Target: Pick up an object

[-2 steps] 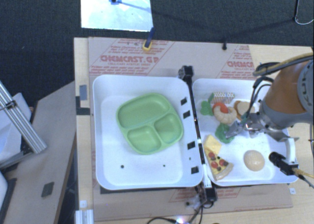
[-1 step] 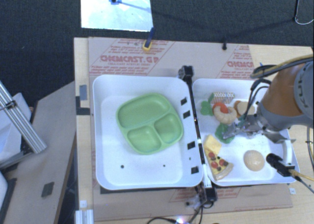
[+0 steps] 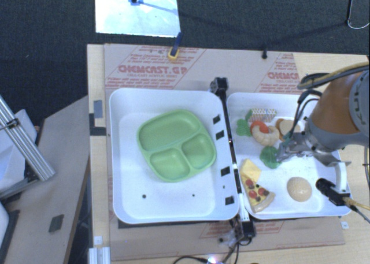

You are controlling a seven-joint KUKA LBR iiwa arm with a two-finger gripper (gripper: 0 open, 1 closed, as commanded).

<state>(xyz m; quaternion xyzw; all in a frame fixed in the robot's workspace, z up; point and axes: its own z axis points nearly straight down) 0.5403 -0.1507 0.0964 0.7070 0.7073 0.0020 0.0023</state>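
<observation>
White plastic bins, two of them, sit side by side on the counter (image 3: pixel 144 63). Left bin (image 3: pixel 124 199) carries a green sectioned plate (image 3: pixel 175 144). Right bin (image 3: pixel 324 209) carries the toy food: a green broccoli piece (image 3: pixel 269 156), a tan egg-like ball (image 3: pixel 299 188), a pizza slice (image 3: pixel 258 195), a yellow cheese wedge (image 3: pixel 251 170), a shrimp-like piece with red on it (image 3: pixel 262 132), a bread piece (image 3: pixel 284 126), and a small striped item (image 3: pixel 261 113) near the far wall.

Arm enters from the right, orange band above the grey wrist. The hand (image 3: pixel 284 152) is low over the middle of the right bin, just beside the broccoli piece on its right side, possibly touching it. Hand state: cannot tell; the tips are blurred and partly hidden by the wrist housing. Nothing visibly lifted off the bin floor.

Step in hand, as I judge it: the reach-and-descend onto a chosen item, most likely the broccoli piece. No lift yet.

Next move calls for the hand to be centred over the piece rather than beside it, then a firm close and a straight rise. Crowding is the hazard: the shrimp-like piece and bread lie just behind, the cheese wedge just in front, so a skewed close could nudge neighbours or pinch nothing.
</observation>
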